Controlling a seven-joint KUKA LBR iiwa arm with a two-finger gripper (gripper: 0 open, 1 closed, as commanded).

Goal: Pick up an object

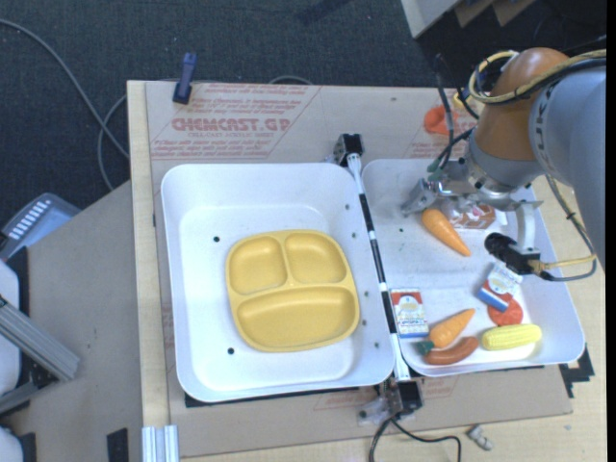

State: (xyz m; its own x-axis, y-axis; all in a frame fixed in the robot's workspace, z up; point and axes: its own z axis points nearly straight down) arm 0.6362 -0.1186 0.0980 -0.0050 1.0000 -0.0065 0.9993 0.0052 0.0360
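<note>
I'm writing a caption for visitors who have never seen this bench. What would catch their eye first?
The yellow divided plate stands out, lying alone in the middle of the left bin. Next comes the grey arm with its orange band reaching into the right bin, its end effector just above an orange carrot. A bright cluster of toy food, including a yellow corn cob, sits at that bin's near edge.

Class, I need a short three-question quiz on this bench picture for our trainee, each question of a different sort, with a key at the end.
1. True or false: the yellow divided tray lies in the left bin.
2. Which lies nearest the gripper? A the corn cob B the upper carrot C the small carton
3. Fill in: the tray has ___ compartments.

Key: 1 true; 2 B; 3 three.
</note>
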